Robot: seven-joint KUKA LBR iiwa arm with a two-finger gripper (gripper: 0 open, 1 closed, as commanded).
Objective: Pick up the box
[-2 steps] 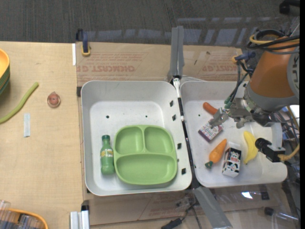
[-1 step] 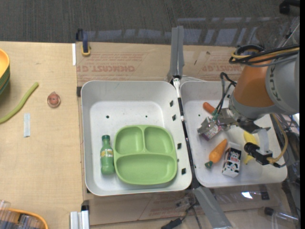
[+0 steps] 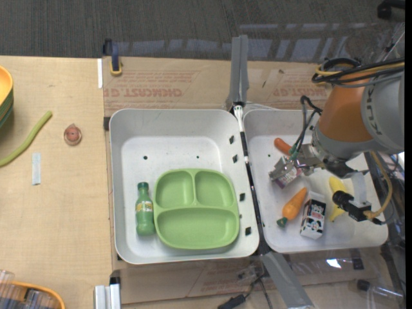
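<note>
The box, a small carton with a black-and-white print (its lettering too small to read), lies in the right bin toward the bin's 6 o'clock edge. Just at its 10 o'clock lies a carrot, orange with a green tip, close beside but not clearly touching. At the box's 2 o'clock a yellow piece shows partly under the arm. The gripper hangs at the box's 11 o'clock, apart from it, over a small greyish object; whether its jaws are parted or closed I cannot tell. A second orange piece lies at the gripper's 12 o'clock.

In the left bin sit a green divided plate and, at its 9 o'clock, a green bottle with a yellow label (unreadable). The cardboard behind the bins carries mirrored red print.
</note>
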